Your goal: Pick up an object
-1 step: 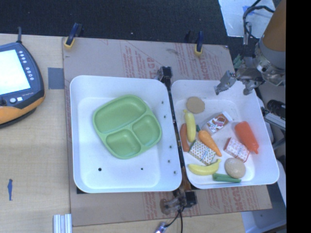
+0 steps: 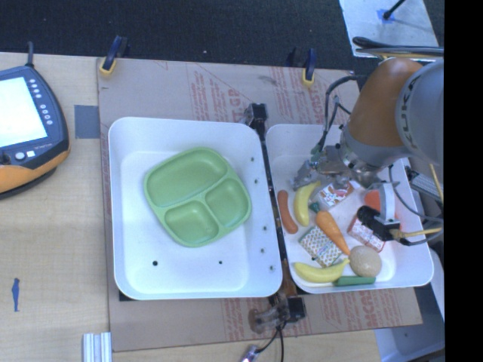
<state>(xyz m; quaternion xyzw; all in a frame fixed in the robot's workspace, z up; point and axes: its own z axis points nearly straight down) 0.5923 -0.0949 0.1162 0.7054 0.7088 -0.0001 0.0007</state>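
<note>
My gripper (image 2: 326, 173) low in the right bin (image 2: 411, 276), whether it grips anything I cannot tell, banana (image 2: 302, 203) just beside it, carrot (image 2: 332, 231) near, below.

The arm (image 2: 411, 111) is bulky and rounded, grey with a wide orange band (glossy, catching light), and thin black cables (image 2: 332, 104) loop beside its metal wrist.

We can read no word or number anywhere. The brown board (image 2: 189, 89) beneath the two bins bears rows of red print, too blurred for us to make out. A small red-and-white packet (image 2: 367, 235) and another white packet (image 2: 334, 195) in the right bin (image 2: 411, 274) carry markings we cannot read. The handheld controller (image 2: 23, 127) at far left shows a blank bright screen.
</note>
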